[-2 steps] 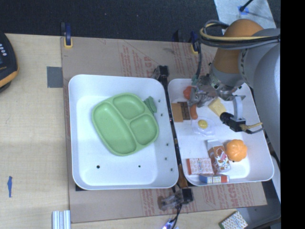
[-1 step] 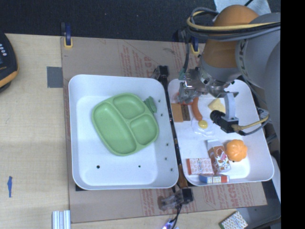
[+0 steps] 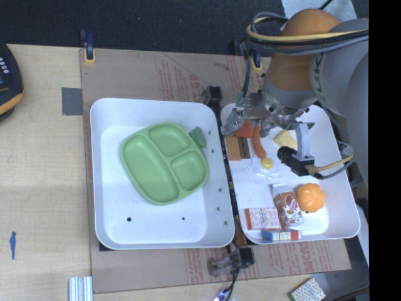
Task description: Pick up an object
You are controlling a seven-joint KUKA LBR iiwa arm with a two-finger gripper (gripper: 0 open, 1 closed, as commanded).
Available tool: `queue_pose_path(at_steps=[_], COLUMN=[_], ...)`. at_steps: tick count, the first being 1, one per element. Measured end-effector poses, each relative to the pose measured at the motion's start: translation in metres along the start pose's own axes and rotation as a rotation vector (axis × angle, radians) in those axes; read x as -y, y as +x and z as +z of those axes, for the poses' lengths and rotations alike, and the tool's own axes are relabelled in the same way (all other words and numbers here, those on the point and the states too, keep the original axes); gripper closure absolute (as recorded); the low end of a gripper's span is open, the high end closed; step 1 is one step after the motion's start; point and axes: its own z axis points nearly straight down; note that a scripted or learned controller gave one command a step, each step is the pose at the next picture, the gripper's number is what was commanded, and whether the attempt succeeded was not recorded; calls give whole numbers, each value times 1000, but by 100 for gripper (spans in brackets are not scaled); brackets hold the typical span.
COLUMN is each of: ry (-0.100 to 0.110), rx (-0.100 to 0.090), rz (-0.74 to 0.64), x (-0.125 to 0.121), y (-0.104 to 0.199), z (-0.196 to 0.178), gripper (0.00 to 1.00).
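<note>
Pale wooden worktop (image 3: 44, 168) with a brown cardboard sheet under two white bins; left bin (image 3: 106, 231) carries a green divided plate (image 3: 164, 162); right bin (image 3: 341, 221) carries the clutter; arm reaches in over its upper half with the pincer (image 3: 250, 119) low among the items at the bin's top-left; whether the pincer is released or clenched cannot be told, wrist hardware hides it. Likeliest target, by judgement: the orange-red elongated piece (image 3: 257, 146) just below the pincer, lying beside a brown block (image 3: 233, 147); it looks like a small plastic toy food, smooth and glossy; probably light, rigid, a little slippery; best taken across its narrow width near the middle, since the ends taper. Other candidates: a round orange ball-like fruit (image 3: 311, 197) at the right, prone to roll and wide for the grip; small printed cartons (image 3: 263, 218) near the lower edge, light, flat-sided, easy to pinch across the thin faces; a small yellow piece (image 3: 267, 163) mid-bin, tiny and hard to seat.
</note>
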Motion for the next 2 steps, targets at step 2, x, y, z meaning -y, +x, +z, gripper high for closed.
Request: queue_pose_path(at_steps=[2], ry=[-6], rx=[1], rz=[1], x=[-45], y=[-78], z=[98], gripper=[0])
